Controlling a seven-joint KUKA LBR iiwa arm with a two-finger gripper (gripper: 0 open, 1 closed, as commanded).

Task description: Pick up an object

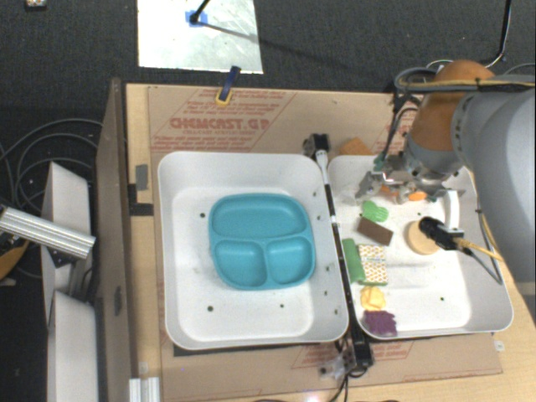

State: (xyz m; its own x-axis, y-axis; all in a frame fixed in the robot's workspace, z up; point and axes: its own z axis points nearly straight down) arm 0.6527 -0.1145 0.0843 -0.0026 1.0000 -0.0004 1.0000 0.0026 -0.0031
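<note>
My gripper (392,186) hangs low over the far part of the right bin (481,308), under the orange-banded wrist. Just below it lie a small green piece (376,212) and a brown block (375,231). A small orange piece (415,196) shows at the gripper's right side. A tan round disc (416,238) lies to the right of the brown block. Nearer the front, along the bin's left side, lie a long green strip (353,259), a patterned piece (373,267), a yellow piece (373,296) and a purple piece (379,323).
The left bin (180,308) holds a blue divided plate (262,239). A tan-orange object (354,146) lies on the cardboard behind the right bin. The arm's grey body covers the right bin's far right corner.
</note>
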